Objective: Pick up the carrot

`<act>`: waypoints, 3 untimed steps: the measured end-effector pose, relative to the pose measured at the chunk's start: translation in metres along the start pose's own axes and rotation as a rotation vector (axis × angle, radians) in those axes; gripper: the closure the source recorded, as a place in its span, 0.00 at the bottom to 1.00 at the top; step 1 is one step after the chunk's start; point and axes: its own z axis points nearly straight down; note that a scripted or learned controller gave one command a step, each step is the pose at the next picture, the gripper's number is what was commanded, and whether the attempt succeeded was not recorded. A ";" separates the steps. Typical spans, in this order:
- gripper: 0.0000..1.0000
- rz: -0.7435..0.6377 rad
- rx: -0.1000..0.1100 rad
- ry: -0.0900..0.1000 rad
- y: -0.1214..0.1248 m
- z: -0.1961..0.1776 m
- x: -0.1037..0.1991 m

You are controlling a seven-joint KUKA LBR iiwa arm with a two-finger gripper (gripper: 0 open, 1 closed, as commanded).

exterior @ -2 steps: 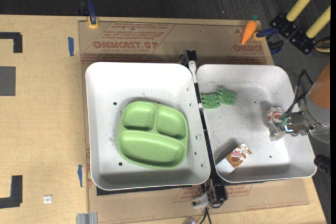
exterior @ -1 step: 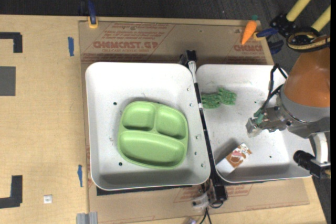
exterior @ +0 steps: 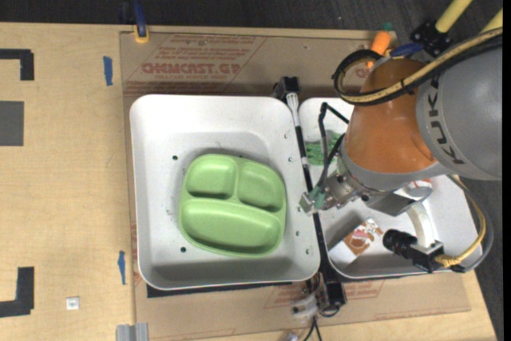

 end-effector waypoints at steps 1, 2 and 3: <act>1.00 -0.174 0.000 0.000 0.014 0.002 0.032; 1.00 -0.301 -0.003 -0.002 0.038 -0.058 0.040; 1.00 -0.547 -0.004 -0.005 0.003 -0.133 -0.059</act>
